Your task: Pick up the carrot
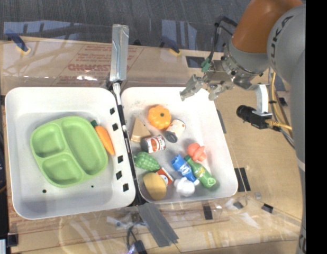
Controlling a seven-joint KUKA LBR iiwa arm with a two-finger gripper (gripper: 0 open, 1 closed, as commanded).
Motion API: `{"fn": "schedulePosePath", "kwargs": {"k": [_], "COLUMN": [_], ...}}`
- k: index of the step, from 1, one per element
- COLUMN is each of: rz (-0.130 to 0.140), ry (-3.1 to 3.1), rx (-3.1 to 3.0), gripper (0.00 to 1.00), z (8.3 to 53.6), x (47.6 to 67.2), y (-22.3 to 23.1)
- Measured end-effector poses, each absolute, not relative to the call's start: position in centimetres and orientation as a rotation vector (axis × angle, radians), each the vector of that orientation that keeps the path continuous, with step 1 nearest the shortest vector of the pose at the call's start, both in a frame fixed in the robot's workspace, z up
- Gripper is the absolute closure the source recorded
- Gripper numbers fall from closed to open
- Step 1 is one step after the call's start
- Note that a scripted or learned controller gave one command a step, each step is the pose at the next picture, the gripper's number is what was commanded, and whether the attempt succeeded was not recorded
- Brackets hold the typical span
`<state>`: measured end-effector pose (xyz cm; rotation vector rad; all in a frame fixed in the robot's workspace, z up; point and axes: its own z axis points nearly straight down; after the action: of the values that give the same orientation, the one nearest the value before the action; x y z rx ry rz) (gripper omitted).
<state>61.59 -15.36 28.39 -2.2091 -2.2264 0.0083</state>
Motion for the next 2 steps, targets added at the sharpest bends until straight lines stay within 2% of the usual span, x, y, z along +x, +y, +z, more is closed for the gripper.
{"fn": "schedulePosePath", "kwargs": {"k": [1,2], "rz": [0.006,0.004], "ry": [-2.499,-2.655], "rx": [-1.893,-1.668], "gripper": [0.00,0.00], "z": [15.3,9.0], "x": [64.4,64.4], "y": [-15.0,-13.7]}}
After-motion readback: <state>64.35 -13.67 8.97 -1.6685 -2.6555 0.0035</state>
